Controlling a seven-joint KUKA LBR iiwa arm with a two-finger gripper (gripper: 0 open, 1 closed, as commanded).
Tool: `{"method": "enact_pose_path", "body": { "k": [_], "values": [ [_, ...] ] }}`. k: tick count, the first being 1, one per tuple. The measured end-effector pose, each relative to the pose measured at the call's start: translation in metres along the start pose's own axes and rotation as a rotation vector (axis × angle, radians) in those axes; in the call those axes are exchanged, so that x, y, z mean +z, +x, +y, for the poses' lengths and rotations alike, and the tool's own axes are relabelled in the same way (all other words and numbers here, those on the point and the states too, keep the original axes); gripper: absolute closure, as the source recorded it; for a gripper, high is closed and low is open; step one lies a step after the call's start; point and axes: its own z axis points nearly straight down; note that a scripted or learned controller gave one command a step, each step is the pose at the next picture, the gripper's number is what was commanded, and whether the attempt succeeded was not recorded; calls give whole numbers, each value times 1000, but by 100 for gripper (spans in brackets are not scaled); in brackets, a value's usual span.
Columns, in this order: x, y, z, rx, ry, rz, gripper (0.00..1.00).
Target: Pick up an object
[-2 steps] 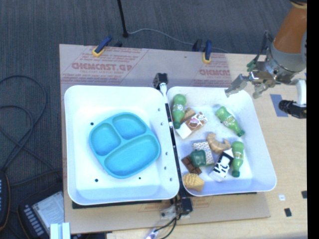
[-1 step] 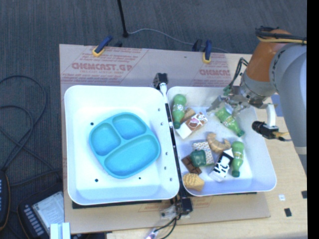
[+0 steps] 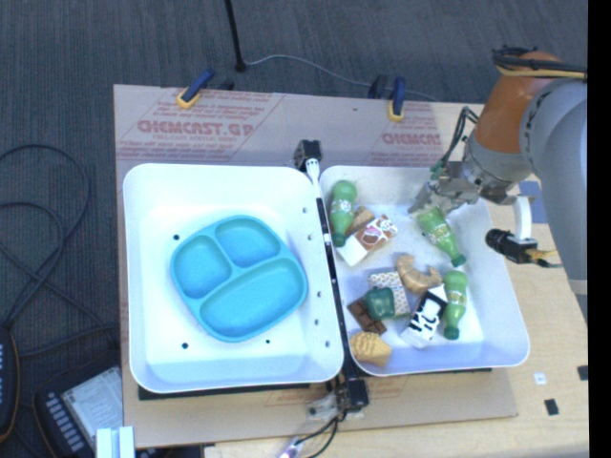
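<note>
Gripper (image 3: 441,191) sits low over the upper right part of the right bin (image 3: 511,327), arm coming in from the right with the orange band (image 3: 504,113) above the wrist. Can't tell how the gripper is set; the tips blur into clutter.

A green bottle (image 3: 439,232) lies tilted just below and beside the gripper, its top end close to or touching the tips; contact unclear. Not visibly pinched.

Other stuff in the right bin:
- second green bottle (image 3: 454,303) near the right wall, roughly upright in the view, lower than the first
- third green bottle (image 3: 341,213) at the left wall, well apart from the gripper
- red-and-white pack (image 3: 369,239) just right of that bottle
- tan curved piece (image 3: 418,275) in the middle
- dark green cup (image 3: 381,302) below the middle, beside a brown block (image 3: 366,315)
- black-and-white carton (image 3: 423,318) touching the second bottle
- yellow-tan lump (image 3: 371,350) at the bottom left corner

Left bin (image 3: 153,342) holds a blue divided plate (image 3: 239,277), three compartments. Both bins rest on a cardboard sheet (image 3: 191,127) on the worktop (image 3: 558,399), clamped at the top edge by two clips (image 3: 196,88).
</note>
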Motion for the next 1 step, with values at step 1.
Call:
{"method": "enact_pose_path", "body": {
  "k": [1],
  "values": [
    [-124, 38, 12, 1, -3, 2, 100]
  ]
}}
